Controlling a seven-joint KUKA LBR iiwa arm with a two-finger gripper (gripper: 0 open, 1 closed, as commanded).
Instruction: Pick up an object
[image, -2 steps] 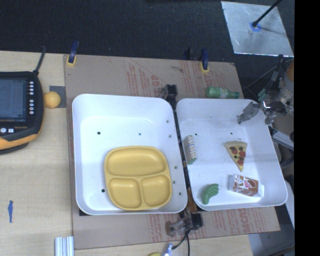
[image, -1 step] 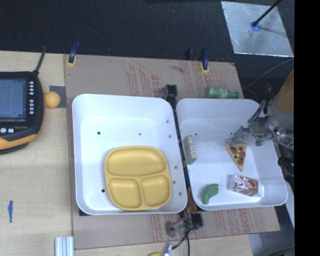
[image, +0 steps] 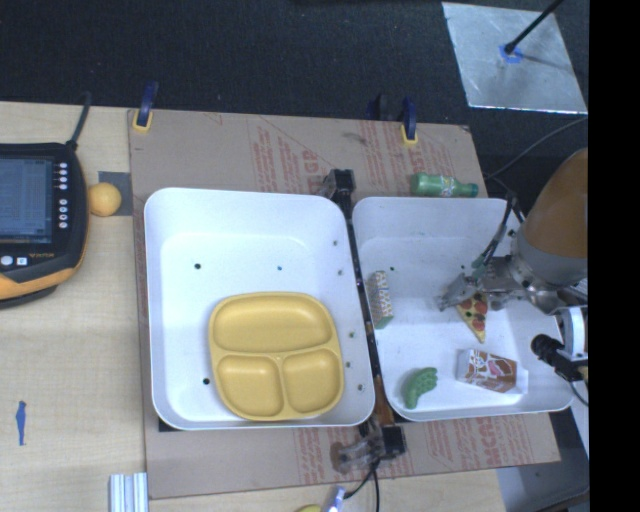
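The right bin (image: 430, 235) holds several small items. A pizza-slice toy (image: 475, 318) lies near its right side, a red and white packet (image: 490, 370) sits in front of it, a green lumpy toy (image: 419, 386) rests near the front edge, and a pale ridged piece (image: 379, 297) lies against the left wall. My gripper (image: 465, 293) is low in this bin, right at the upper tip of the pizza slice. The grey wrist and orange band (image: 556, 225) cover the bin's right edge.
The left bin (image: 200, 250) bears a yellow divided plate (image: 277, 354). A green bottle (image: 443, 185) lies on the cardboard behind the right bin. A teach pendant (image: 35, 220) and a yellow ball (image: 104, 198) sit at the far left.
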